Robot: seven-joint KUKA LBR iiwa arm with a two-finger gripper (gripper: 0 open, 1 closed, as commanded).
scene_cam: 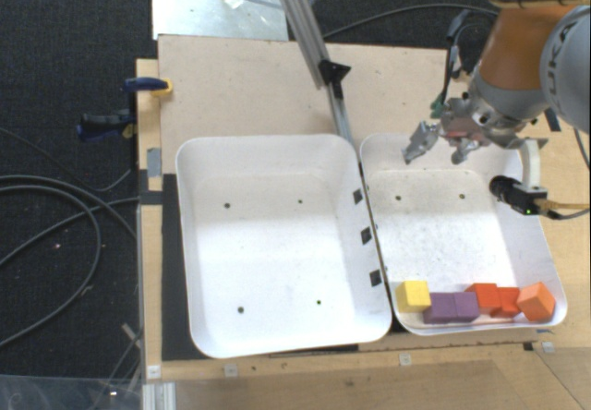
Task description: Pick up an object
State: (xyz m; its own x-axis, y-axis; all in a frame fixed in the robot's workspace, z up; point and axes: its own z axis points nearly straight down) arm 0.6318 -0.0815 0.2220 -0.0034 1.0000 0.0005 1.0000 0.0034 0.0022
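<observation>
Blocks, like the yellow block (413,295), sit along the right bin's (434,214) front edge. My pincer (439,148) hangs released at the far edge; I should lower it straight over one.

Dark carpet floor (74,20) (black cables (55,214) trailing) surrounds the wooden bench (249,85).

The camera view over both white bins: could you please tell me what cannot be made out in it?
- Two-finger metal gripper: too small and blurred to read its finger gap.
- Red-orange block: partly covered by the orange cube; its shape is unclear.
- Grey and orange arm: cut off by the right edge.
</observation>
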